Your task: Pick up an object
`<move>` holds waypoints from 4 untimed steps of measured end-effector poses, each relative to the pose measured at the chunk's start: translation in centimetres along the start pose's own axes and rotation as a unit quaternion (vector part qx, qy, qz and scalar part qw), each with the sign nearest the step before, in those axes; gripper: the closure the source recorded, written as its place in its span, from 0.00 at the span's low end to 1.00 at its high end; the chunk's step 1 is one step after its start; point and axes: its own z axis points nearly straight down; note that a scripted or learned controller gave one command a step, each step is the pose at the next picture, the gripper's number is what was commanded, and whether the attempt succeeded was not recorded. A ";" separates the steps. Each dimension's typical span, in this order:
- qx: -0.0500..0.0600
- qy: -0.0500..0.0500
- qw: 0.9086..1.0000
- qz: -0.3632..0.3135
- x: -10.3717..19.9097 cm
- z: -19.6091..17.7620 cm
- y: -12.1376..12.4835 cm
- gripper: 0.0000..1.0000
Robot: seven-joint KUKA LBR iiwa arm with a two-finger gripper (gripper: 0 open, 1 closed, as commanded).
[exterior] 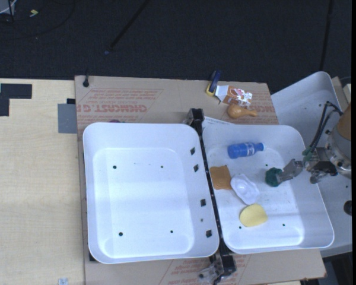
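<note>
One camera looks down at a slant from above the table point(35, 189), far enough back to take in both bins (left bin point(101, 159) away from the end effector point(288, 172), right bin point(311, 230) under it).

Colours in the two white bins

The left bin point(101, 159) and right bin point(311, 218) are white. Inside the right one are a blue bottle point(245, 150), a dark green thing point(273, 177), a yellow lump point(253, 215), a brown-orange square point(220, 177) and a clear packet point(244, 187). The worktop point(29, 177) is pale wood.
</note>
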 end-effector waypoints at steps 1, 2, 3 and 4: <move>0.001 0.002 1.000 -0.002 6.6 12.8 1.0 0.00; -0.002 0.001 1.000 -0.002 9.6 12.2 8.7 0.00; -0.003 0.002 1.000 -0.001 9.4 10.7 8.7 1.00; -0.002 0.001 1.000 -0.001 9.4 10.9 8.6 0.00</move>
